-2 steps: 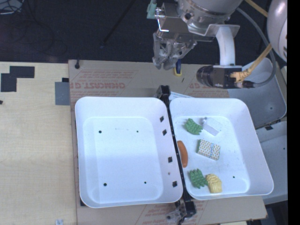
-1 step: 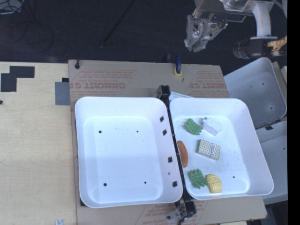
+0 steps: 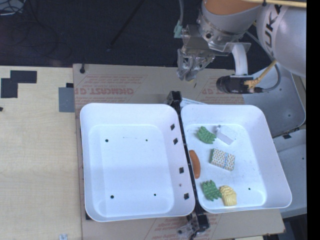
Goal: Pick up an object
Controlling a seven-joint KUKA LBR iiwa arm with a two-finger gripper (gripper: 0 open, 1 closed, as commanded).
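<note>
A grey KUKA arm [image 3: 280,24] with an orange band reaches in from the right, its gripper [image 3: 190,71] hanging above the bench behind the two white bins, over the cardboard sheet [image 3: 130,86] rather than over either bin. How far the gripper is open cannot be told from this angle, and nothing can be seen in its hold. Part of the maker's name, the letters "UK", reads in black on the arm's grey shell at the upper right. The cardboard sheet under the bins carries red printing, seen upside down and mirrored from this camera; it is too faint to read with any confidence.

The left bin [image 3: 92,134] shows four small dark dots on its floor. The right bin [image 3: 260,129] holds the objects: a green toy [image 3: 205,134] near the back, a small white block [image 3: 225,135] just beside it, a checkered packet [image 3: 222,159] toward the middle, an orange sausage [image 3: 194,164] lying along the left wall, and at the front a second green toy [image 3: 211,190] touching a yellow toy [image 3: 228,195]. All of them lie on the bin floor, well apart from the gripper. A row of black clips [image 3: 176,129] joins the two bins along their shared edge.
</note>
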